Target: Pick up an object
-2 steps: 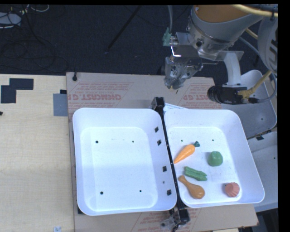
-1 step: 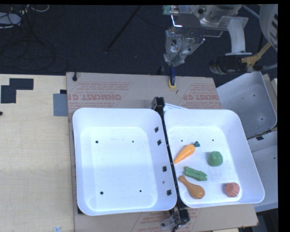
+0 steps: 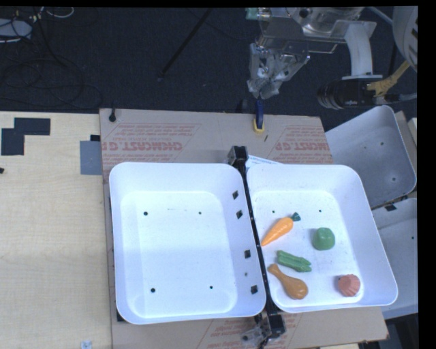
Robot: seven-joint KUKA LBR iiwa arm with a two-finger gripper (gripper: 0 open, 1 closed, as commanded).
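A pale wooden desk [image 3: 48, 232] fills the left side, with dark patches [image 3: 27, 133] near its far edge. A brown cardboard sheet [image 3: 177, 140] with red print lies on it. Behind is a dark floor [image 3: 136, 54] with loose cables [image 3: 41, 20]. A grey metal plate [image 3: 371, 146] stands at right.

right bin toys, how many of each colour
orange: 2, the carrot and the drumstick
green: 2, the round green one and the long green one
red: 1, the red one
total: 5
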